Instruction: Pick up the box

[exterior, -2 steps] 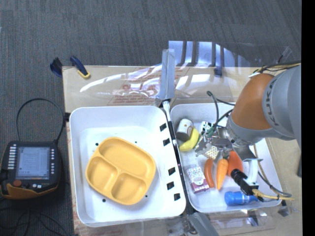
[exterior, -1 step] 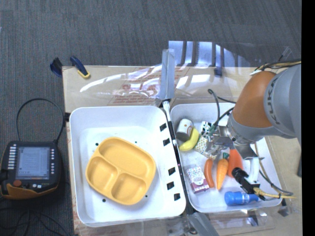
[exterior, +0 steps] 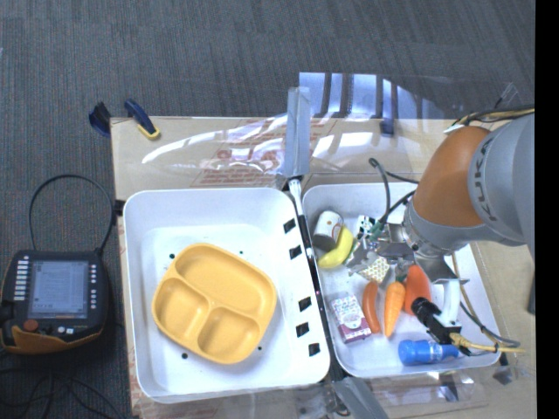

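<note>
Your gripper (exterior: 377, 258): opening cannot be told, above the banana (exterior: 337, 249) | box (exterior: 350, 318): below the banana, untouched

The small pink box (exterior: 350, 317) is lying flat in the right bin (exterior: 489, 273), near its left wall, just beside a carrot (exterior: 371, 308).

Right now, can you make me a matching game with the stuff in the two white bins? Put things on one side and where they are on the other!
Things:
1. yellow tray
2. box
3. banana
4. blue bottle

Places:
A. right bin, at the near edge
B. left bin
C. right bin, beside the small round cup
D. right bin, just left of the carrots

Pairs: 1-B, 2-D, 3-C, 4-A
</note>
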Controlling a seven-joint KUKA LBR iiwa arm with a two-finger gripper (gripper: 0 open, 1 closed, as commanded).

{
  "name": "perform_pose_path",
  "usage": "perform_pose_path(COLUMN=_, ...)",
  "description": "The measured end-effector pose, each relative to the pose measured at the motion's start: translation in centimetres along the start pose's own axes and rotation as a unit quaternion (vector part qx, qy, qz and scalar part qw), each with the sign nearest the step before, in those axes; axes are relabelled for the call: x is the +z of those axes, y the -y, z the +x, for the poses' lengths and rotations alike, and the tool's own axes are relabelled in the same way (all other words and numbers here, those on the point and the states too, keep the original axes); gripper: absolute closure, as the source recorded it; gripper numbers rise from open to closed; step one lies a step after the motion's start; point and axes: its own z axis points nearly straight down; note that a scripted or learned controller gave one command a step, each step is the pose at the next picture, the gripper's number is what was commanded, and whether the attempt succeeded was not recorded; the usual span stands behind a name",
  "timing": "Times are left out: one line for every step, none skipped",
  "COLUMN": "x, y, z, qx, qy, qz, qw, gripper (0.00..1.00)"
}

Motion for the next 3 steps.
perform_pose_path(x=-0.8, y=-0.1, z=0.1, qx=0.0, qy=-0.001, qz=0.001, qw=1.0, gripper=1.0)
perform_pose_path(x=-0.8, y=-0.1, z=0.1, qx=0.0, qy=-0.001, qz=0.001, qw=1.0, gripper=0.0)
perform_pose_path(x=3.4, y=1.3, z=-1.2, qx=0.045, qy=0.001, qz=0.005, qw=0.999, gripper=0.0)
